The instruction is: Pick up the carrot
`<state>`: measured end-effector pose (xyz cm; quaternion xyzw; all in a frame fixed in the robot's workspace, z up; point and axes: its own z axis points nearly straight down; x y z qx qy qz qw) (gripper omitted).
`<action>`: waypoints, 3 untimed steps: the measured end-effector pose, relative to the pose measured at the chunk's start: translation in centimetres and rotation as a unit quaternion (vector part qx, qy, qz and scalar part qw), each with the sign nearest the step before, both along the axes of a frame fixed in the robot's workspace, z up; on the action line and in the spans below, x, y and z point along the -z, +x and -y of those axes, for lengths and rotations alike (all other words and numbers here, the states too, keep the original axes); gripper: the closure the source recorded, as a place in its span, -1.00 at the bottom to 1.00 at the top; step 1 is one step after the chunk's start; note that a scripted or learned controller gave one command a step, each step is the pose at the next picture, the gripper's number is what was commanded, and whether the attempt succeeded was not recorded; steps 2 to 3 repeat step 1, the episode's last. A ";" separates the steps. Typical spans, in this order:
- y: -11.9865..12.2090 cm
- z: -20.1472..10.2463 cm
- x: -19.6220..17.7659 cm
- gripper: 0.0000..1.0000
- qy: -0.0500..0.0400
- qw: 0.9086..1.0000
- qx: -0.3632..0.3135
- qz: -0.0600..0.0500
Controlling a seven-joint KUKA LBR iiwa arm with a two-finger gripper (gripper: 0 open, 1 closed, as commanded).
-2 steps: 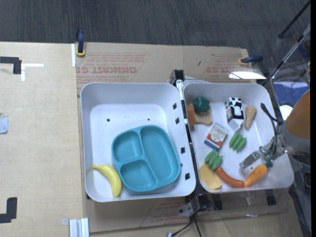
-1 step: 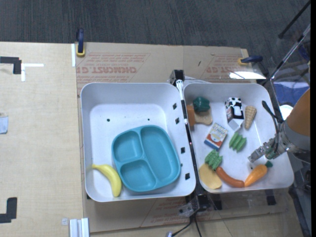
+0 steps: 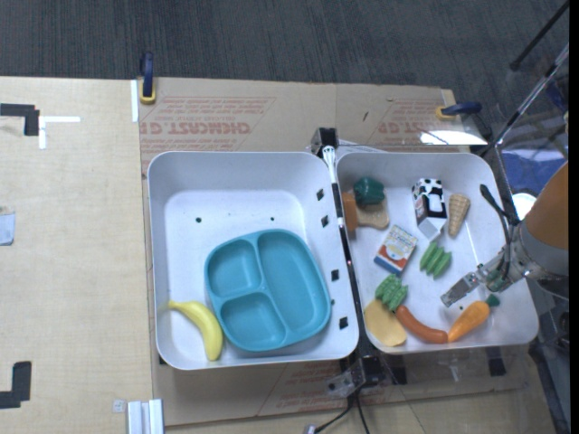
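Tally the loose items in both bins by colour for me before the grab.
Yellow: 2, banana and yellow piece
Blue: 1, divided tray
Green: 3, at
Orange: 2, carrot and sausage
Tan: 2, cone and bread
Mixed print: 2, cow carton and small box
Total: 12

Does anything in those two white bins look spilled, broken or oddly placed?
Nothing stands out. The toy foods lie loosely scattered in the right bin, carrot included, and the banana rests beside the blue tray in the left bin.
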<state>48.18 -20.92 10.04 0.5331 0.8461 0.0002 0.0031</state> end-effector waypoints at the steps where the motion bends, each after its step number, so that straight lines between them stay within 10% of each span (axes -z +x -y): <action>1: -0.2 -0.7 0.8 -1.00 0.001 1.000 -0.013 -0.001; 3: -0.2 -0.7 0.8 -1.00 0.001 1.000 -0.013 -0.001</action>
